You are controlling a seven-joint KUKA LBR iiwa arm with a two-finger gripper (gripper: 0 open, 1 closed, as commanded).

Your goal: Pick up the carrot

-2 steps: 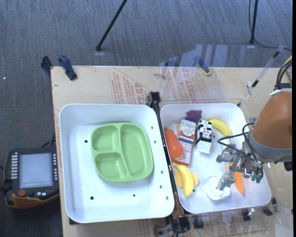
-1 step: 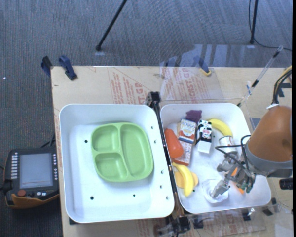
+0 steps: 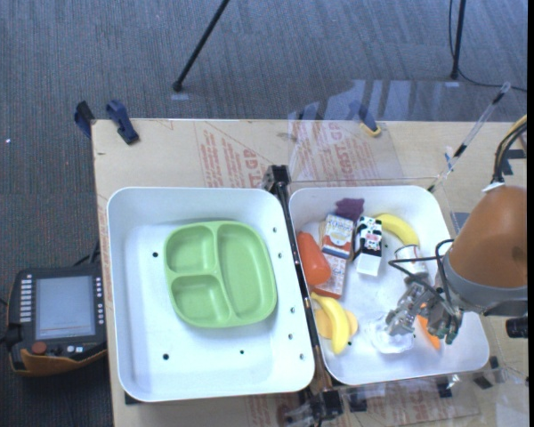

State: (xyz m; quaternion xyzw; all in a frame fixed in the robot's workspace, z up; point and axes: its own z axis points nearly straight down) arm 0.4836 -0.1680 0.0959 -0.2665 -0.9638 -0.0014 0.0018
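Note:
An orange, tapered carrot (image 3: pixel 310 258) lies along the left wall of the right bin (image 3: pixel 427 198), beside a small carton. My gripper (image 3: pixel 408 315) hangs low over the bin's front right part, well to the right of that carrot. A small orange piece (image 3: pixel 426 332) shows just right of the gripper, partly hidden under the wrist; I cannot tell what it is. A pale, glassy object (image 3: pixel 387 338) lies on the bin floor just in front of the gripper.
The right bin also holds two bananas (image 3: pixel 334 321) (image 3: pixel 399 229), an orange-and-white carton (image 3: pixel 336 243), a cow-print milk carton (image 3: pixel 368 241) and a purple item (image 3: pixel 348 208). The left bin (image 3: pixel 133 327) holds a green divided plate (image 3: pixel 221 272). A teach pendant (image 3: pixel 60 314) sits off the bench at left.

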